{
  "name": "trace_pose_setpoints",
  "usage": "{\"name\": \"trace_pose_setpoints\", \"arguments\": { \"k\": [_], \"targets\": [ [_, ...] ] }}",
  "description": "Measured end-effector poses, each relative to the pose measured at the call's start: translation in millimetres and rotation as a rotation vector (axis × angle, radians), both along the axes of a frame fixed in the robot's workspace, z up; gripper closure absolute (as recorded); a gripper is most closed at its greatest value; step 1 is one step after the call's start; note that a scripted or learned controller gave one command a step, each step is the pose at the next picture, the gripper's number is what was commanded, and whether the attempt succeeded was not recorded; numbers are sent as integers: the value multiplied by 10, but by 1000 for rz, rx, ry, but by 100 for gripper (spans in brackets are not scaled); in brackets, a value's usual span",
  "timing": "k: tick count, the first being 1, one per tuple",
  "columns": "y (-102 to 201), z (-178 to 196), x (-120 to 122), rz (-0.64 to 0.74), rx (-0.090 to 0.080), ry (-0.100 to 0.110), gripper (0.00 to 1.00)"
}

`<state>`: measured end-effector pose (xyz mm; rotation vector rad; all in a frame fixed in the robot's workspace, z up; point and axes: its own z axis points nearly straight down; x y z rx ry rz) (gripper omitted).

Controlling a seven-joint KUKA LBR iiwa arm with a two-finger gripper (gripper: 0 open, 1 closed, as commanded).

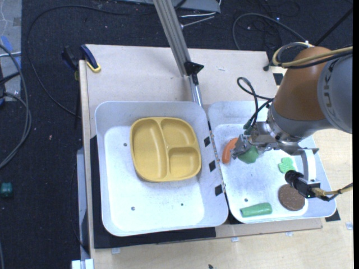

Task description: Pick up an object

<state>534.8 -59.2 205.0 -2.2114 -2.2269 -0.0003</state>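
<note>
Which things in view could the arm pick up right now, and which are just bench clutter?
Candidates in the right bin, where the gripper is:
- orange piece
- dark green object by the gripper
- light green piece
- brown disc
- green cylinder

Lying about:
- yellow divided tray in the left bin
- clamp at the bench corner
- metal pole

A divided plate (166, 148) lies in the left bin (112, 206), toward its back edge. In the right bin (322, 209), a disc (291, 198) and a block (256, 209) sit near the front edge.
</note>
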Motion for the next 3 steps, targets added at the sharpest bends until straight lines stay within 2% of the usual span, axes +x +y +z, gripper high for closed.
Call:
{"name": "trace_pose_setpoints", "arguments": {
  "k": [3],
  "targets": [
    [1533, 140, 194, 1, -1, -3, 100]
  ]
}}
